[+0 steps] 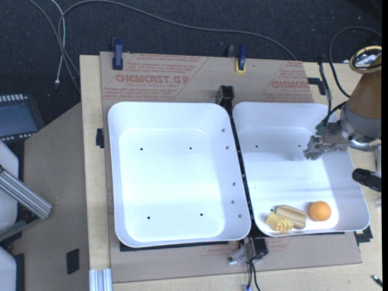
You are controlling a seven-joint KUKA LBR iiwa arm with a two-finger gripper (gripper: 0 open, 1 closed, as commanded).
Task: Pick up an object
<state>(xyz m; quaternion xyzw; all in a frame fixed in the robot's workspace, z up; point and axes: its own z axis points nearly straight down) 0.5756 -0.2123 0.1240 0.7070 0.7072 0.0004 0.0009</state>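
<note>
Item: one arm, two white bins, three small objects, viewed from above the table (97,162).

You have the pincer (313,149) low over the upper right part of the right bin (285,117), its grey wrist and orange band (368,96) leading off to the right; you cannot tell from here whether its fingers are parted or closed, and nothing is visible between them. Well below the pincer, by the bin's near rim, you will find an orange ball (320,211). Just left of the ball lies a tan oblong piece (291,214), and touching that, lower left, a yellow corn cob (279,223). All three sit well apart from the pincer. Far to its left stands the left bin (176,117).
</note>
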